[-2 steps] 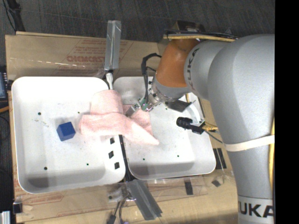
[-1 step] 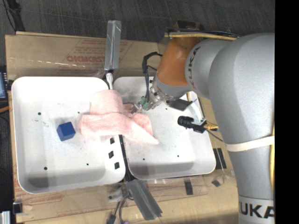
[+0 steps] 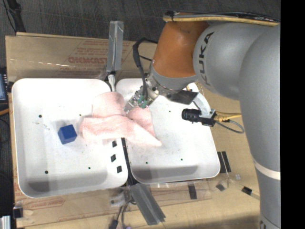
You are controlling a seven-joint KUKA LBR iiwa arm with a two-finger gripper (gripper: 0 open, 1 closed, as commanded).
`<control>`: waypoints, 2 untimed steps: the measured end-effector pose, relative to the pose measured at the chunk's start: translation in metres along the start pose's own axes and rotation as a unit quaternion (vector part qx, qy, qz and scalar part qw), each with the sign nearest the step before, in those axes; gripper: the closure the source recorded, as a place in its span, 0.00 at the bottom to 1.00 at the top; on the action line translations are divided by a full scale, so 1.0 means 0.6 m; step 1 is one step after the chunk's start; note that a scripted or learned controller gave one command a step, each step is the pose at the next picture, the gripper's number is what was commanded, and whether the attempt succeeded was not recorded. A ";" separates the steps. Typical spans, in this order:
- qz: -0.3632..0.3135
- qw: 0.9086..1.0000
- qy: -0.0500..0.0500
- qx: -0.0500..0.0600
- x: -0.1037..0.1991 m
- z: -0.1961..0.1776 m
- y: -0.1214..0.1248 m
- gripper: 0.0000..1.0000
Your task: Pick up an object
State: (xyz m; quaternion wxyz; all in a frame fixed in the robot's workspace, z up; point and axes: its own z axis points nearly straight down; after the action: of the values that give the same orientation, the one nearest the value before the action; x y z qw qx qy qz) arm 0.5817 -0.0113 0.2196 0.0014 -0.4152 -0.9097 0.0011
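Reaching claw (image 3: 137,102): down at the pink cloth (image 3: 121,120); grip state cannot be told.
Cloth: draped across both bins' shared rim.
Progress: apparently nothing lifted yet.

The big grey arm (image 3: 248,75) comes in from the right side. Its orange band (image 3: 178,49) sits just above the wrist. The arm bends down low, and the small tool (image 3: 138,101) at its tip points down and to the left.
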 end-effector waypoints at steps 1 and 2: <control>0.151 0.989 0.000 0.000 -0.049 -0.012 -0.009 1.00; 0.154 0.988 0.000 0.000 -0.059 -0.037 -0.029 1.00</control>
State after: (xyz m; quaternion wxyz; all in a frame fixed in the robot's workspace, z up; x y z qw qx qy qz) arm 0.5921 -0.0497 0.2416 0.0015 -0.5504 -0.8349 0.0015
